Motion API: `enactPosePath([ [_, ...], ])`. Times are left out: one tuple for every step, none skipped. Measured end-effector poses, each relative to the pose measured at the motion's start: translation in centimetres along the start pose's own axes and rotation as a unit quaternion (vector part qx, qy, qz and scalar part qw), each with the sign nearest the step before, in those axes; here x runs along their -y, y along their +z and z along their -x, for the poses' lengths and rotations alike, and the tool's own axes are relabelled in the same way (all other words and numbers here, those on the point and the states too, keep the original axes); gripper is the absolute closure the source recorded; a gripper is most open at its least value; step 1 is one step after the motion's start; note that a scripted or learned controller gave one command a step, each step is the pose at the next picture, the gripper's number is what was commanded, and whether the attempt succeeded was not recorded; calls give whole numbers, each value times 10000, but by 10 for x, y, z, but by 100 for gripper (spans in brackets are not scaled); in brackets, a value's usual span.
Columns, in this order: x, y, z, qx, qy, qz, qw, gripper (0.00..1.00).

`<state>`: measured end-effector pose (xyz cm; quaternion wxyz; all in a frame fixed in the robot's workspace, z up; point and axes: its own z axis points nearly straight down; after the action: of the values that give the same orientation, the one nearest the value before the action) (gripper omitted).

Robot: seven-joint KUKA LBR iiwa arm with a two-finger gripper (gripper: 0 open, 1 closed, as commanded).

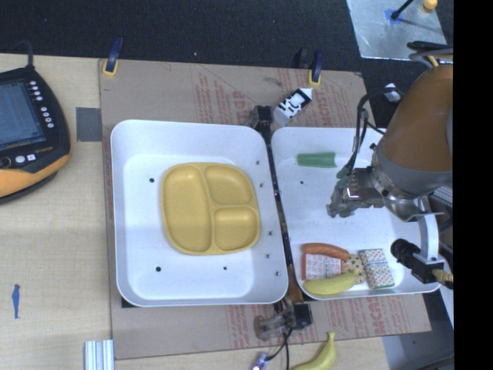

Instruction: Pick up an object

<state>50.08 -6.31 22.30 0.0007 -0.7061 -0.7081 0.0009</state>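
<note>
Reading from the left edge, a teach pendant with a dark screen and an orange rim is seen on the wooden bench, beside a brown cardboard sheet held by blue-and-yellow clamps. On that sheet the left bin is shown, a shallow white tray in which a yellow divided plate (three compartments, lying flat) is placed near the centre. A black strip is seen between the two bins, which stand edge to edge. In the right bin a small green oblong piece is found near the far wall, well apart from the cluster at the near wall: an orange-red sausage-shaped piece, a red-and-white packet just under it, a yellow banana touching the packet's near side, and a pale patterned block to their right. A second banana is seen outside the bins, at the near edge of the cardboard. The gripper is held over the bare middle of the right bin, between the green piece and the near cluster; nothing is seen between its fingers, and whether they are spread or closed cannot be told. The grey arm with its orange band is seen at the right.
</note>
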Motion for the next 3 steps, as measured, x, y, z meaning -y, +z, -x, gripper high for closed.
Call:
enactPosePath([
  [-32,32,-89,3,-18,-6,10000,100],
  [-32,32,-88,4,-16,-5,10000,0],
  [-26,31,-15,-5,4,-9,10000,0],
])
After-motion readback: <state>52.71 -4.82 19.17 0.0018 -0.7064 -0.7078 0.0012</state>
